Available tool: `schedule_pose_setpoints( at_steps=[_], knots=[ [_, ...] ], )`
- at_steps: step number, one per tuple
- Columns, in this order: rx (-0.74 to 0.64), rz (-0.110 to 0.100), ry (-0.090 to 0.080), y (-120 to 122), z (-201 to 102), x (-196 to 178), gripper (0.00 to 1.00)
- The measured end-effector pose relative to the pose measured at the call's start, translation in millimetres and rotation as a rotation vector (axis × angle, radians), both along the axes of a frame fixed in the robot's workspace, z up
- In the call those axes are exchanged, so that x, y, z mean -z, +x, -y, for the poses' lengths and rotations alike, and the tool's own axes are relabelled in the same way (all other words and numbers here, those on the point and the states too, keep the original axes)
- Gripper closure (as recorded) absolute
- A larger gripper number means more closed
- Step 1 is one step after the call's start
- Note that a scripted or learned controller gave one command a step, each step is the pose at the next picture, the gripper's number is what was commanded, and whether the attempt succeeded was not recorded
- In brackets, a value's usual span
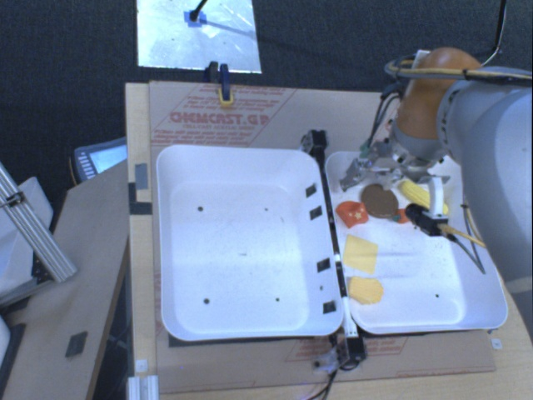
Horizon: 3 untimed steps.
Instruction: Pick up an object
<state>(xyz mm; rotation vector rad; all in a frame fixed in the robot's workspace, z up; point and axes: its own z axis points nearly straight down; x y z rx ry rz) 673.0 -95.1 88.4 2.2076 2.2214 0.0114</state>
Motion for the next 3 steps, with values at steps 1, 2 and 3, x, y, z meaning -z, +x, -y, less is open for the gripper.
schedule_pose_setpoints(
  at_steps=[1,2,3],
  knots=[
    [-0.001,0.006,-0.003,0.4,1.1,-12.8,1.00],
    [-0.002,-0.001,0.002,-2.1,-34.5,-102.9,1.00],
    [0.011,-0.004,-0.003,-3.9,51.2,-154.9,1.00]
  ],
)
